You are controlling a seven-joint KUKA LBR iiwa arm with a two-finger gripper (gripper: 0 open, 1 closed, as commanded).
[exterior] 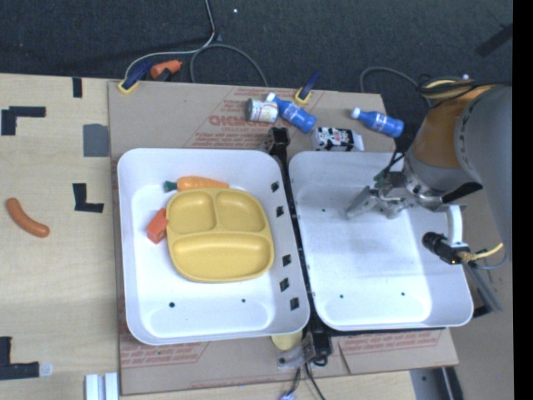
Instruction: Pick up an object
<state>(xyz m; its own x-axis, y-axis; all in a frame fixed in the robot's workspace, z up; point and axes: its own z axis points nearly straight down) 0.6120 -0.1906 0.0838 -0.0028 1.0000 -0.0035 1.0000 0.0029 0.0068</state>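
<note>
Yellow plate (221,236) in left bin (133,223), covering carrot (202,182), orange piece (157,224)

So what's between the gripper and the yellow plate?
In the camera view, bare white floor of the right bin, then the two bins' adjoining rims with black clips, separate the gripper from the yellow plate.

The bench (50,307) bears two white bins (133,248) and bottles (296,115).

Even, bright overhead light is falling flat; the white bins (200,302) are glaring slightly, nearly washing out. Soft shadow is sitting under the arm (466,140). Overall image is looking grainy, slightly soft, low-res.
</note>
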